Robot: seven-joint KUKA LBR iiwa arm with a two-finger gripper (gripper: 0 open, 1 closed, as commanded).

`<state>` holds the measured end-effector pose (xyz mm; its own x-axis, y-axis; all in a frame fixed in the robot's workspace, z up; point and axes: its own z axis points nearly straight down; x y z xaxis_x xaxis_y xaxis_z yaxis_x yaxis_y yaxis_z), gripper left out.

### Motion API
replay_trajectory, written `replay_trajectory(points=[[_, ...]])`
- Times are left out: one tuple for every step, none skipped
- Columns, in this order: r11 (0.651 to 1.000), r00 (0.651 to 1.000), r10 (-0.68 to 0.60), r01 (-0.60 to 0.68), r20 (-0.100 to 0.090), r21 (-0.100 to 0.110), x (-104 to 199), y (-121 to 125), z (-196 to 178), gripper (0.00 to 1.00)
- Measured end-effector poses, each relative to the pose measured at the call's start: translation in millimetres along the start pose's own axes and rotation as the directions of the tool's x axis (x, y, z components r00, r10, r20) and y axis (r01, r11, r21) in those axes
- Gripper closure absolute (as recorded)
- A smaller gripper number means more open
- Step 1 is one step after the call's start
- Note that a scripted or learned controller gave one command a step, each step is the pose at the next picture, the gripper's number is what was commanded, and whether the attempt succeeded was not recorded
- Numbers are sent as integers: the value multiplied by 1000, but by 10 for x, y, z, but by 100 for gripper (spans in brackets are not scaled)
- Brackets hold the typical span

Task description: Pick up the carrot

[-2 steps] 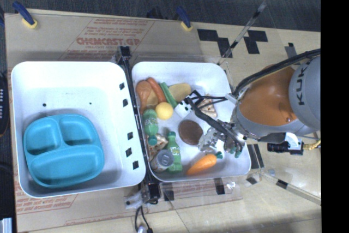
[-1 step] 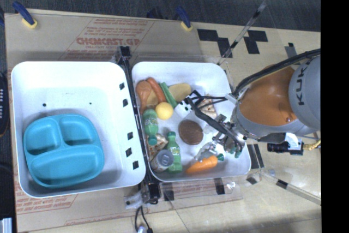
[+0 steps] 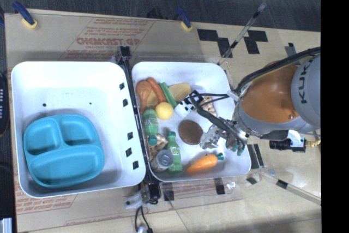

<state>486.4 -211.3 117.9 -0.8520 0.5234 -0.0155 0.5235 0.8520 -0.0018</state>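
The carrot [image 3: 200, 163] is orange with a green stub at its right end. It lies flat along the front wall of the right bin [image 3: 223, 71], near the bin's front right corner. My gripper [image 3: 222, 140] hangs just above and slightly behind the carrot, at the bin's right side, with the orange-banded wrist [image 3: 267, 101] to its right. Nothing is visibly held. A second orange, carrot-like piece [image 3: 156, 90] with a green strip beside it lies at the bin's back left.
The right bin also holds a bread roll [image 3: 144, 93], a lemon [image 3: 164, 111], a yellowish potato [image 3: 180, 90], a brown disc [image 3: 190, 131], a green bottle [image 3: 173, 150] and a can [image 3: 163, 160]. The left bin [image 3: 32, 73] holds a blue divided tray [image 3: 62, 147].
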Motion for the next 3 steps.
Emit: replay_trajectory(points=[[1000,1000,0,0,0,0,2,1,2,0],[923,923,-385,386,4,-5,157,189,217,0],[538,538,-843,843,13,-2,258,401,208,0]])
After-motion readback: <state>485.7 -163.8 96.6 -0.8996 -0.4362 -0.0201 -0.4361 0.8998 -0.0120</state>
